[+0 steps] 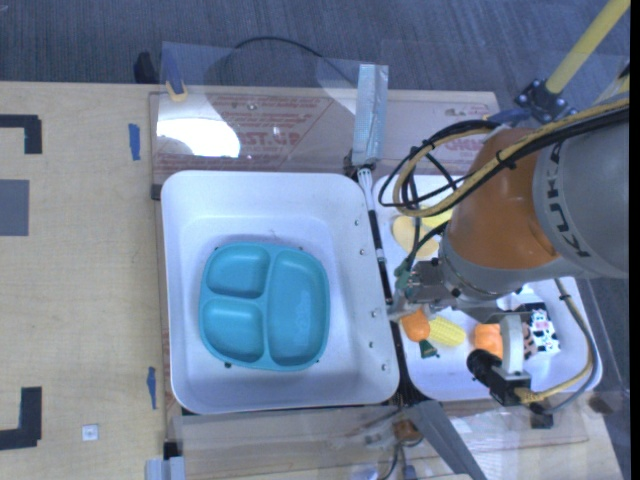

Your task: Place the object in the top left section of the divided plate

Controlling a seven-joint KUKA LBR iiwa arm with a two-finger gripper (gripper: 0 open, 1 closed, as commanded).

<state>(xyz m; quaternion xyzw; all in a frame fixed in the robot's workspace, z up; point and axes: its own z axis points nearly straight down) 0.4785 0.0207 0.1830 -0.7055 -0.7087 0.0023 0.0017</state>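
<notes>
The claw (412,298) is hanging over the right bin (580,368), its opening impossible to tell; toy food (440,330) is lying just beneath it, the blue divided plate (265,306) sitting well left.

Divided plate (266,306), centre-left of frame: teal-blue throughout. Left bin (190,218): plain white. Right bin (580,318): white. Toys in right bin, lower right: one orange (414,325), one yellow (448,334), one orange (488,339), one white with black patches (541,332). Arm (500,213), right: grey with orange band. Bench (80,268): pale wood
</notes>
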